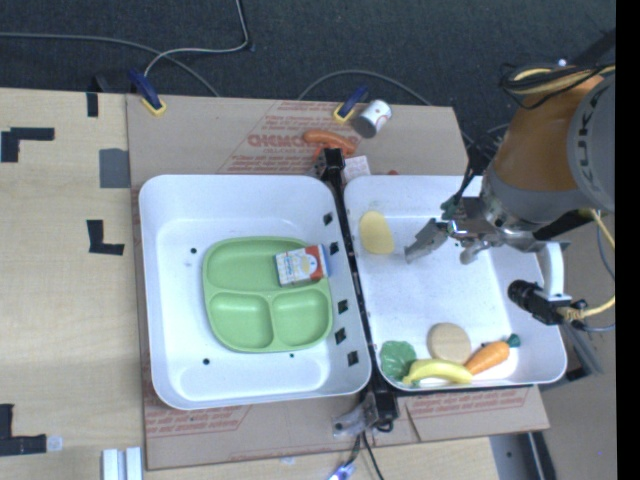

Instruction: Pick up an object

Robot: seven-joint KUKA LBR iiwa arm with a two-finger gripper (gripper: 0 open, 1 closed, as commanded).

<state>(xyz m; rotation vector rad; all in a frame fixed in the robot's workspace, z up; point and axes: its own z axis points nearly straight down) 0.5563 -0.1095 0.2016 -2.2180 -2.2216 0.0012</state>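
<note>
The gripper (447,244) hangs over the upper part of the right bin (520,368), with its two fingers spread apart and nothing between them. One finger (424,241) points left toward a pale yellow object (376,233) that lies just beside it on the bin floor, near the divider between the bins. The grey arm (545,158), with its orange band, enters from the right.

Along the lower edge of the same bin lie a green item (397,356), a banana (438,372), a beige round item (449,341) and a carrot (488,356), grouped closely together.

The left bin (170,268) holds a green divided plate (265,298). A small carton (300,265) rests on the plate's upper right rim.
</note>
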